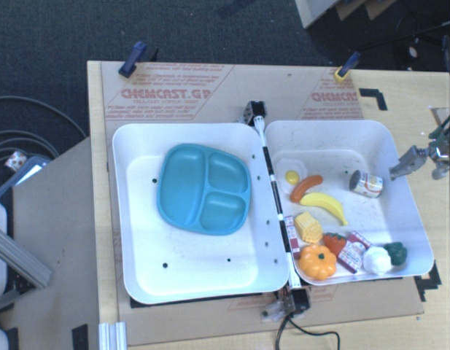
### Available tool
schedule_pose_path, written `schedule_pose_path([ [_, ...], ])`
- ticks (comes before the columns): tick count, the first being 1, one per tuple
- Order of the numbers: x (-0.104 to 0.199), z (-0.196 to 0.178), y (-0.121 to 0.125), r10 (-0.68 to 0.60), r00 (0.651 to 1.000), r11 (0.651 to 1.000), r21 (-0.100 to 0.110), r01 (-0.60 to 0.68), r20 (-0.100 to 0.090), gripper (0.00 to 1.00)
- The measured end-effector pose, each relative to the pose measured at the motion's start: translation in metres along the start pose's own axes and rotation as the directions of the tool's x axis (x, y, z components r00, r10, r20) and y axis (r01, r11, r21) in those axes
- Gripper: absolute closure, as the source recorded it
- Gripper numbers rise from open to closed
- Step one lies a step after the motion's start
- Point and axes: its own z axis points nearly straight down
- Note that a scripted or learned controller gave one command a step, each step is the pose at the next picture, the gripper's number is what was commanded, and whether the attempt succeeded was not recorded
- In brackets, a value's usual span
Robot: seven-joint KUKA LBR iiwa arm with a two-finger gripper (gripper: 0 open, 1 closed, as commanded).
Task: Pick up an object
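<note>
The right bin (378, 133) holds several toy foods. A small can (366, 184) lies on its side near the right wall. To its left are a red sausage (305, 187), a fried egg (291, 176) and a banana (323, 205). Nearer the front lie a corn cob (308, 227), an orange pumpkin (317, 262), a red packet (346, 248), a white ball (375, 259) and a green broccoli piece (395, 253). My gripper (418, 159) reaches in at the right edge, over the bin's right rim, just right of the can and apart from it. Nothing is seen in it.
The left bin (137, 254) carries a blue divided plate (204, 189) in its upper middle. A black hinge strip (272, 195) runs between the two bins. Blue (131, 58) and yellow (347, 65) clamps hold the board's back edge.
</note>
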Motion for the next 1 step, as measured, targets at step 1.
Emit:
schedule_pose_path([
  [1,0.0007,0.1530,-0.0101,0.000,1.000,1.000,0.003,0.000,-0.003,0.00],
])
